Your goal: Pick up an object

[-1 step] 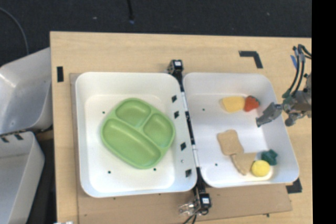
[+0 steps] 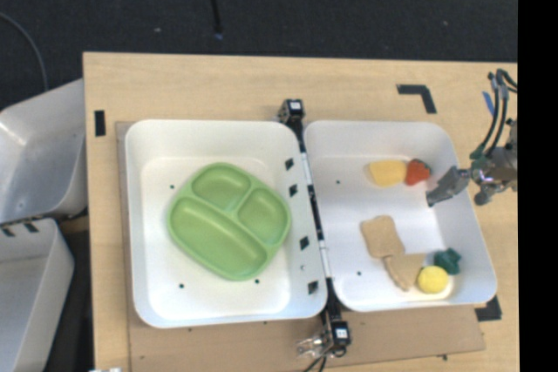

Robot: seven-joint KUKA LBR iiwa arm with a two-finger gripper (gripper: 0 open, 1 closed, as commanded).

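The arm comes in from the right, and most of it is cut off at the picture's edge. The gripper is small and blurry. One grey finger reaches over the right rim of the right bin. I cannot tell if the gripper is spread or squeezed together, and nothing shows between its fingers.

The right bin holds small toy foods. A yellow piece lies near the top, long from left to right, and a red piece touches its right end. Just beside the red piece is the grey finger. Lower down are two tan slices, like bread, one partly over the other, running at a slant down to the right. A round yellow ball sits on the lower slice's end, with a little dark green thing just beside it; its shape is hard to make out.

The left bin holds a green plate with three sections, lying tilted.
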